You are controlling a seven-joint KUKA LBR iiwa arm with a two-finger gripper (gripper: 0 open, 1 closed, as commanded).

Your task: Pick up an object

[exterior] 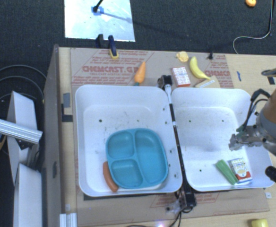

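Evidently hunting a pick, the gripper (238, 142) hangs at twelve o'clock of the small carton (240, 170) and green stick (227, 171); its grip state I cannot tell.

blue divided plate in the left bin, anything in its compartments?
Empty. All three compartments of the blue divided plate show bare blue; the orange hot dog lies outside it on the left bin floor.
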